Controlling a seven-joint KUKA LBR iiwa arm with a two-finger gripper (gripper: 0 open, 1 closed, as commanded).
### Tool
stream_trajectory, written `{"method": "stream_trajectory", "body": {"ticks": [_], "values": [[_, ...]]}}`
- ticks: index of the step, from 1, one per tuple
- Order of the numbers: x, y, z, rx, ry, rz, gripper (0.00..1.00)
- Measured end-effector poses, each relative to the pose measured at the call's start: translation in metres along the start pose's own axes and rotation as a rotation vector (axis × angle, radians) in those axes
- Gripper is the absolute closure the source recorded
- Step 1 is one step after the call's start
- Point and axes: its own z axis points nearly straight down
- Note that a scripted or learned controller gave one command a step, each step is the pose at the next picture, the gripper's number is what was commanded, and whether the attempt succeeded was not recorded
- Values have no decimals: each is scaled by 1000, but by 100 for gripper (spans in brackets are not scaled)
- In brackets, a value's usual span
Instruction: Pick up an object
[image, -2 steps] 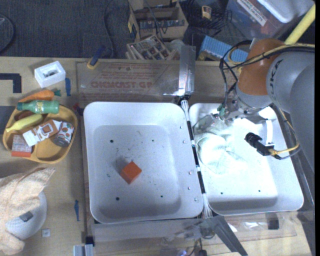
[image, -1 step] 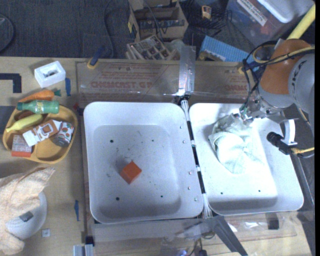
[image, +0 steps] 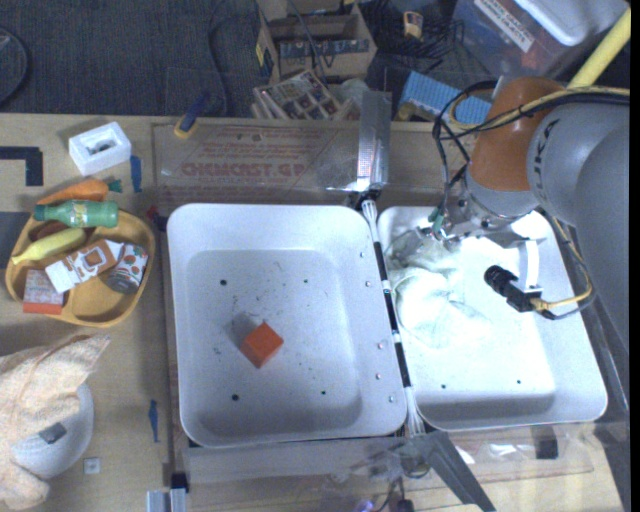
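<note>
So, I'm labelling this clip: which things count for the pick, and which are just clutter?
For the job:
orange block in left bin
white cloth in right bin
gripper above the cloth

Lying about:
yellow bowl of toys
white box

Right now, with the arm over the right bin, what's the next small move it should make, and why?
Probably lower straight down onto the pale crumpled cloth in the right bin. The gripper sits over that bin's upper left corner, right at the cloth's edge, so it is the nearest target. The orange block lies across the divider in the left bin, a much longer reach.
</note>
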Motion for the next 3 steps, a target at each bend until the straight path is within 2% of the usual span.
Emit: {"method": "stream_trajectory", "body": {"ticks": [3], "values": [[0, 0, 0, 0, 0, 0, 0]]}}
